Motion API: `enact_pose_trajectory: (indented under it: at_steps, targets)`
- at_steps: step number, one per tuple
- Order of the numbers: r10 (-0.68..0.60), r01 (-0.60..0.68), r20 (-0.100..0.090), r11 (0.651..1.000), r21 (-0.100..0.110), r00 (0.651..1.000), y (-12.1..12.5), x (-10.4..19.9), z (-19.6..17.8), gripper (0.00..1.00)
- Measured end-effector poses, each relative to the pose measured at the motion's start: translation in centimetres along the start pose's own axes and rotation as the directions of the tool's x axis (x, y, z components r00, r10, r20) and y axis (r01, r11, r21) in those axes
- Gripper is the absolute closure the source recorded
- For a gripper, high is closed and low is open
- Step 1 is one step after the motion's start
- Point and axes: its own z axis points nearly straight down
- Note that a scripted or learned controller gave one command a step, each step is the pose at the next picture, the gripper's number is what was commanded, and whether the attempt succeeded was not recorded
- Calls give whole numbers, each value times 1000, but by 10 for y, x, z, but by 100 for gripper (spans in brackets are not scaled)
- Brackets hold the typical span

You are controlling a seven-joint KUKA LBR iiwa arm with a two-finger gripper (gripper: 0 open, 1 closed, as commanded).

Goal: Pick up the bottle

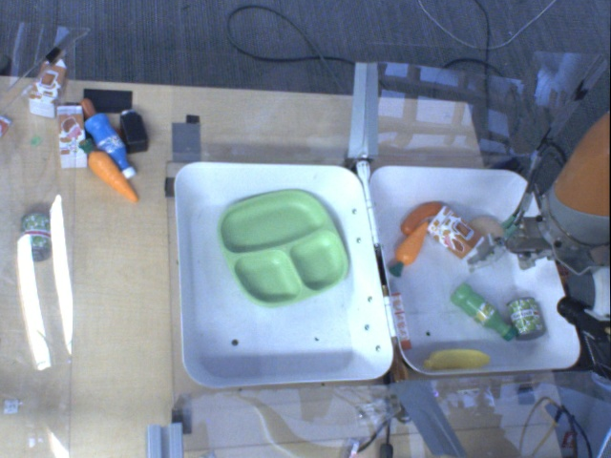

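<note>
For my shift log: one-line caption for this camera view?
End effector poised in right white bin above green plastic bottle; green divided tray in left bin.

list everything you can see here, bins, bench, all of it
left bin: 1, white, left of the pair
green divided tray: 1, green, three compartments, in the left bin
right bin: 1, white, right of the pair
green bottle: 1, green, lying in the right bin
can: 1, green label, at the bottle's right end
banana: 1, yellow, near edge of the right bin
carrot: 1, orange, left part of the right bin
small carton: 1, white and orange, beside that carrot
bench items: several, carrot, blue bottle, cartons, black blocks, on the bench's far left corner
cables: several, black, on the floor
gripper: 1, silvery, over the right bin
arm: 1, grey and orange, right edge
</note>
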Motion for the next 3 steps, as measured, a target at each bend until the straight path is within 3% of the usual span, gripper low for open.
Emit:
enact_pose_trajectory:
  at_steps: [1,2,3]
  targets:
    - [-294,294,3,956,-7,956,-35,44,59,0]
    - [-297,297,6,955,-15,955,-31,45,46,100]
    - [-307,307,0,952,-2,952,-5,68,-43,100]
